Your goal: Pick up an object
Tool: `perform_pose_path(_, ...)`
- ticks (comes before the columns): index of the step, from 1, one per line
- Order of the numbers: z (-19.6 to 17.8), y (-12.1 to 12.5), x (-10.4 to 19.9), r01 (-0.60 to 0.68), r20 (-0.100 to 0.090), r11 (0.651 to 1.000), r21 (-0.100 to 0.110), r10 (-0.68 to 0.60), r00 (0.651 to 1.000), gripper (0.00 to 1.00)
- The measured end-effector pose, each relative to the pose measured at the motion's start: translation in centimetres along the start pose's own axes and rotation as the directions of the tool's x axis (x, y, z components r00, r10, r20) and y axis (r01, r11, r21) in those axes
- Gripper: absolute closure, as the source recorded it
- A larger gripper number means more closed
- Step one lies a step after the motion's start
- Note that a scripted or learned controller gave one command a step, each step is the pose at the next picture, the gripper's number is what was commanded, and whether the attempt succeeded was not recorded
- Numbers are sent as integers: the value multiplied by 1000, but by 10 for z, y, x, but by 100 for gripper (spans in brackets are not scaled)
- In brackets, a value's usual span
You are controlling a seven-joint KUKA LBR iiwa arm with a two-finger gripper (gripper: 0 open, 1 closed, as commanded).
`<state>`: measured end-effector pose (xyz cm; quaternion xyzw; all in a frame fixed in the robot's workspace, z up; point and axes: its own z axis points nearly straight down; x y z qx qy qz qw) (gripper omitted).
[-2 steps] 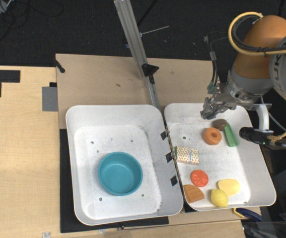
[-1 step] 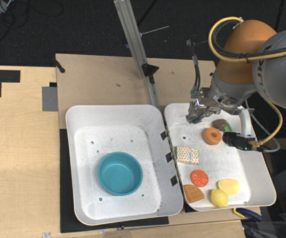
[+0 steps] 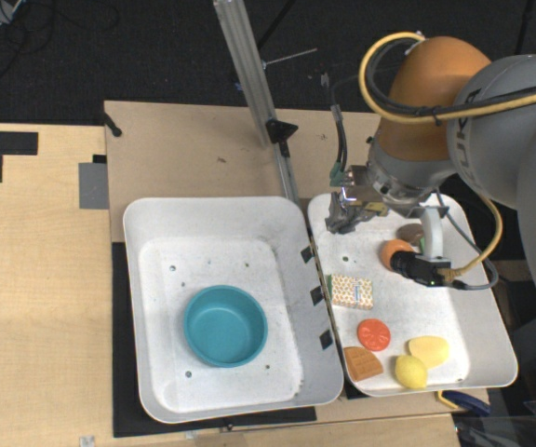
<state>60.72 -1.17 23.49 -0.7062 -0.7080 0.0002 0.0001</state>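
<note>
Nearest the camera in the right bin (image 3: pixel 491 366) lie a yellow lemon (image 3: pixel 411 372), a pale yellow piece (image 3: pixel 429 348), a tan wedge (image 3: pixel 363 364) and a red-orange disc (image 3: pixel 373 333), with a patterned packet (image 3: pixel 352 291) just beyond. The left bin (image 3: pixel 156 240) holds a teal bowl (image 3: pixel 226 325). Farther back, the gripper (image 3: pixel 343 214) hangs over the right bin's far left corner, its open-or-closed state not discernible, and an orange object (image 3: pixel 398 250) sits beside the arm's black fitting.

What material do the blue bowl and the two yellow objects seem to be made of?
Blue bowl: probably plastic; uniform teal colour, smooth matte surface with a soft sheen at the rim. Yellow objects: probably plastic or rubber toy fruit; even, saturated colour and rounded, smooth shapes. The picture is too coarse to be sure.
</note>
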Motion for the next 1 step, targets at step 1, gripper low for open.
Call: perform_pose_path(1,7,-11,55,1,-1,1000,1,-1,1000,100)
